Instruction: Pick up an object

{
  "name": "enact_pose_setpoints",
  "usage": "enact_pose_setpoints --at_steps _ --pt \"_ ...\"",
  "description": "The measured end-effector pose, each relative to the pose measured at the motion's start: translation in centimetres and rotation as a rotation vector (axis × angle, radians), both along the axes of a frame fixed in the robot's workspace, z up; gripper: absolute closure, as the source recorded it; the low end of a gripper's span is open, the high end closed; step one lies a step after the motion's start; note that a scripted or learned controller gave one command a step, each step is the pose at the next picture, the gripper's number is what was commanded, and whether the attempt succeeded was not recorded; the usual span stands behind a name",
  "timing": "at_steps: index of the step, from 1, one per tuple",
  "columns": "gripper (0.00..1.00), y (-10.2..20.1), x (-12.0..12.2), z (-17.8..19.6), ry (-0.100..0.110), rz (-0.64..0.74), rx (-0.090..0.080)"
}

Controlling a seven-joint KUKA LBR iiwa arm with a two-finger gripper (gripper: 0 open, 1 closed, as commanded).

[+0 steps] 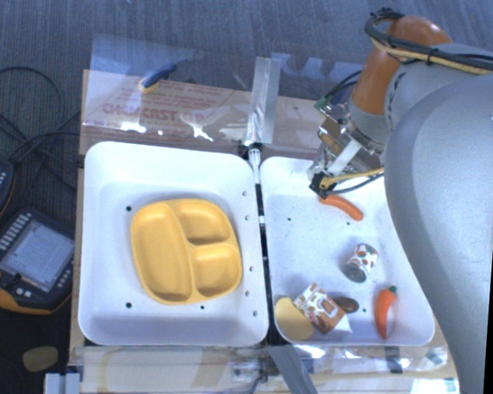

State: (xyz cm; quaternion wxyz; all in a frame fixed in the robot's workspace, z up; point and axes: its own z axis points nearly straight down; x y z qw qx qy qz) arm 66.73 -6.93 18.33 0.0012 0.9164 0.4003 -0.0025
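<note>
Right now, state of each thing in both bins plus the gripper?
yellow tray: flat, upright, left bin.
hot dog: lying flat, right bin, just below gripper.
gripper: low over right bin's far end.
small cup: tipped on side.
carrot: lying near bin's right edge.
carton: tilted, near front.

The gripper (319, 183) hangs over the right bin (298, 238) just beside an orange sausage-shaped toy (342, 206), while a yellow divided tray (186, 249) lies in the left bin (100, 223).
</note>
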Motion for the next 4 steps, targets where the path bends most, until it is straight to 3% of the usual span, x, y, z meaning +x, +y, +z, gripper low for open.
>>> enact_pose_setpoints --at_steps 1,3,4 --pt "1.0 -4.7 -1.9 -5.8 0.003 -0.057 0.0" --pt "1.0 -4.8 -2.0 -4.2 0.014 -0.055 -0.007" --pt "1.0 -2.3 -1.2 -0.1 0.001 0.119 0.001"
